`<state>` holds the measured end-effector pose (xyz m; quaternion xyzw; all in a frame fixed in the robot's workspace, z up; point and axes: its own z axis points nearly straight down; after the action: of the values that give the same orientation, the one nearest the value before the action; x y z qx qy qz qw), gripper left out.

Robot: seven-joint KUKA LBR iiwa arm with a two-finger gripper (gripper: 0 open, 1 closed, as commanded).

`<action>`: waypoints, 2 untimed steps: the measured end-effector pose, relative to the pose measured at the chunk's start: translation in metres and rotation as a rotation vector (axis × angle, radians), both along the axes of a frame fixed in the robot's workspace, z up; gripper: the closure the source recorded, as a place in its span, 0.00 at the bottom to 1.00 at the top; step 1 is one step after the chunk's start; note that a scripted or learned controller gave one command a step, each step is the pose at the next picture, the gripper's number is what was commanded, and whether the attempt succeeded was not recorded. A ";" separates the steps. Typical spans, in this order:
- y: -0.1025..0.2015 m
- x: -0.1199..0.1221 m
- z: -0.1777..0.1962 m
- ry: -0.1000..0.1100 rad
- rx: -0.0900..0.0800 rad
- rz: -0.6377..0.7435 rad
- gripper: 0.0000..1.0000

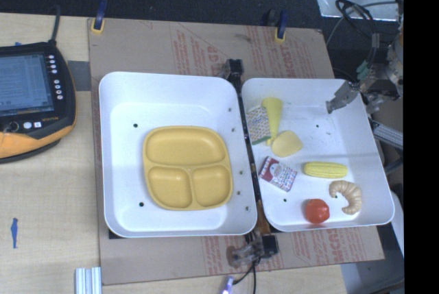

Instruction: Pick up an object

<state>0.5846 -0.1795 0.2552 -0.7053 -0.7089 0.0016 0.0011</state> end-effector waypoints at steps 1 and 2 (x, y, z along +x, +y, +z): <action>0.055 0.004 -0.054 0.001 0.000 0.003 0.00; 0.073 0.041 -0.149 -0.003 -0.016 -0.007 0.00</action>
<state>0.6257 -0.1064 0.1060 -0.7079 -0.7063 0.0062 -0.0055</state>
